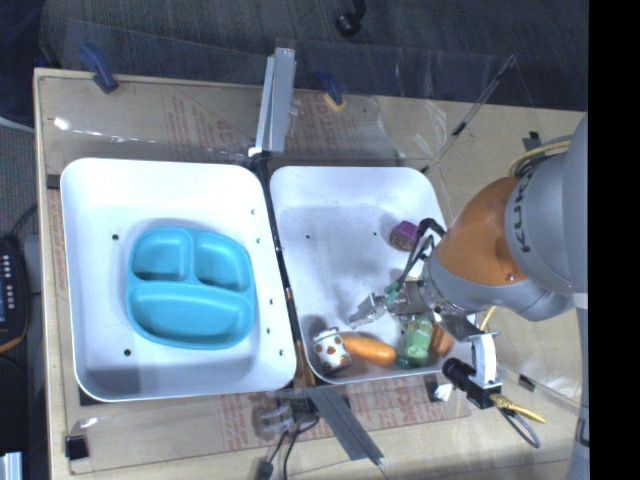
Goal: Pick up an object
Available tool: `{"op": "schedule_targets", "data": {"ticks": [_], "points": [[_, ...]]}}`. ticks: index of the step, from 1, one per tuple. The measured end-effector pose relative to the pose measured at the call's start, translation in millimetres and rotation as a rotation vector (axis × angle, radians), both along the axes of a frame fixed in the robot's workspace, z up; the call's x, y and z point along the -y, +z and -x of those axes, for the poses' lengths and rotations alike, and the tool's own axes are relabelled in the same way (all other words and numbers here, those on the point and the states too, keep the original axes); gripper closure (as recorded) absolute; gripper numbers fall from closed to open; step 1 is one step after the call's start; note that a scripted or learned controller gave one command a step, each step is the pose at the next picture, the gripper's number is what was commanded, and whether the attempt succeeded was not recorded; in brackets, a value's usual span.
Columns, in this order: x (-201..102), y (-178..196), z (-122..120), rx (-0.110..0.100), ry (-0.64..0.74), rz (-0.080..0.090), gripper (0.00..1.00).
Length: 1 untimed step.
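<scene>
Dark carpet surrounds my worktop (150, 98) with its two white bins. From the camera view, I judge nothing picked yet: my tool (385, 303) hangs low in the right bin (330, 218), whether wide or narrow I cannot tell. Near it lie a carrot (368, 348), green bottle (417, 338), purple piece (404, 234). The left bin (90, 268) holds a blue tray (190, 286)

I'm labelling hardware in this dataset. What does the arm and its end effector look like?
The arm is thick, rounded and grey with a broad orange band above the wrist and dark lettering on the grey shell. Its end effector is a slim metallic assembly with black cabling beside it.
</scene>
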State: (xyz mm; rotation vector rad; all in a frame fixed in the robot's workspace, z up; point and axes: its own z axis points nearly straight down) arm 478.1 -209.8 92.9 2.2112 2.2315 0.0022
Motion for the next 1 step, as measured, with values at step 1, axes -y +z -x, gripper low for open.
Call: {"op": "schedule_targets", "data": {"ticks": [1], "points": [[-0.3,10.3,-1.9,0.002,0.005,0.001,1.0]]}}
